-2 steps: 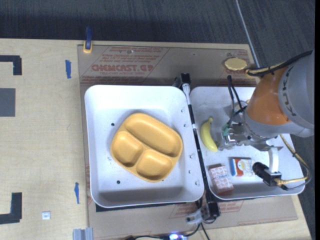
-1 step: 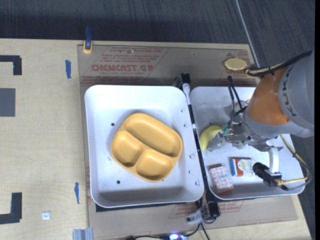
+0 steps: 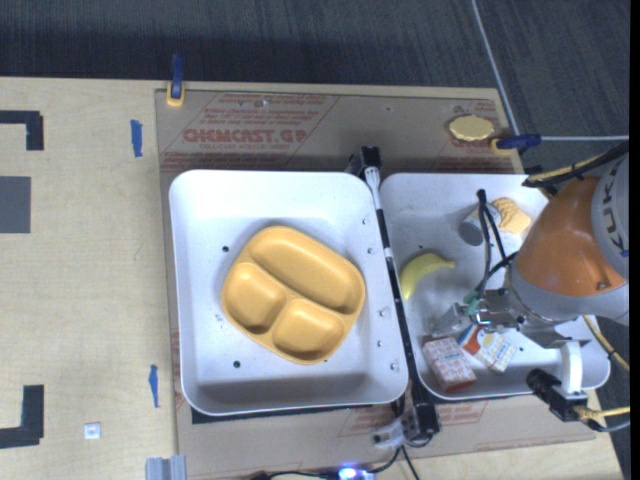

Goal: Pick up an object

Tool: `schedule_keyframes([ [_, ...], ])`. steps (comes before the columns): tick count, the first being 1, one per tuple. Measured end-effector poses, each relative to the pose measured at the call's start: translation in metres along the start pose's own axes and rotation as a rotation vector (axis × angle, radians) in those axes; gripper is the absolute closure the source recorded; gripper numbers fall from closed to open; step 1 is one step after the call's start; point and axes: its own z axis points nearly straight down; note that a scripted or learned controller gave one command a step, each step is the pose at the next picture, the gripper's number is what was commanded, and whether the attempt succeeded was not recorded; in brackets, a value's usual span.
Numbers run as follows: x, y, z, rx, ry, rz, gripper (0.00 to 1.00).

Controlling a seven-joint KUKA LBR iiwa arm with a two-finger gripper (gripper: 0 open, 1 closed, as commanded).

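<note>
Board [image 3: 250,128] print "CHEMCAST"; arm [image 3: 585,243] lettering "KU" partly visible.

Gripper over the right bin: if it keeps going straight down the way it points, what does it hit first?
Most likely the small packets lying right under the gripper, beside the red-patterned box. Depth is hard to judge from this slanted view.

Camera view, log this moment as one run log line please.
arm: reaching into right bin | gripper: low over clutter near small box | banana: lying apart | yellow tray: left bin | grasp: unconfirmed
</note>
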Motion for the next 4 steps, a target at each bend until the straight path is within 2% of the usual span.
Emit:
schedule_keyframes([
  [1, 0.0, 0.002, -0.011, -0.006, -0.001, 0.0, 1.0],
  [2, 0.0, 0.002, -0.011, -0.006, -0.001, 0.0, 0.0],
  [3, 0.011, 0.0, 0.0, -0.001, -0.001, -0.001, 0.0],
  [4, 0.011, 0.002, -0.011, -0.007, -0.002, -0.001, 1.0],
])
